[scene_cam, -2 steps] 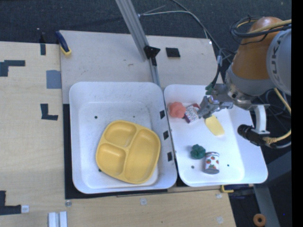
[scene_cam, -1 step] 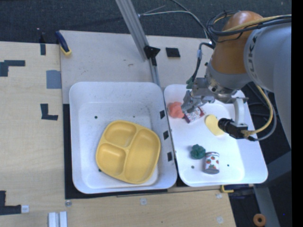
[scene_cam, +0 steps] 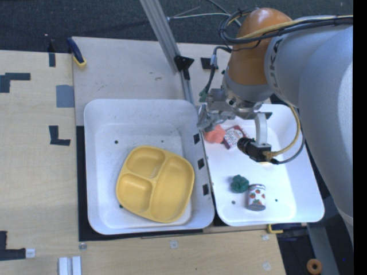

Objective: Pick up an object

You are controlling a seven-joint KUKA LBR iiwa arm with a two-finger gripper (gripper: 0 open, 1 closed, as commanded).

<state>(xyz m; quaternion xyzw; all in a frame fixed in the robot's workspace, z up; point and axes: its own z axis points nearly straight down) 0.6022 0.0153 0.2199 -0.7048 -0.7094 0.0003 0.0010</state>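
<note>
Left shallow white bin (scene_cam: 100, 125): holds one yellow plastic plate (scene_cam: 155, 183) with three compartments, lying flat toward the bin's near right part, slightly turned.

Right shallow white bin (scene_cam: 298, 193): holds four small items. A salmon-pink soft lump (scene_cam: 215, 134) lies at the far left of this bin, close to the divider between the bins. Just right of it lies a small packet with red and white print (scene_cam: 233, 136), touching or nearly touching the pink lump. A dark green crumpled object (scene_cam: 239, 183) sits near the bin's middle front. Just beside it, to the right and nearer the camera, stands a small cylindrical tin with a red and white printed label (scene_cam: 256, 197).

Grey arm with orange band (scene_cam: 258, 39): reaches in from the right, wrist over the far left corner of the right bin.

Two-finger gripper (scene_cam: 207, 119): lowered just above and behind the pink lump, at the bin's left wall. Whether it is spread or pressed together cannot be told; nothing is seen gripped.

A black cylindrical fitting (scene_cam: 252, 148) with a yellow cable hangs beside the wrist, over the packet's right side.
</note>
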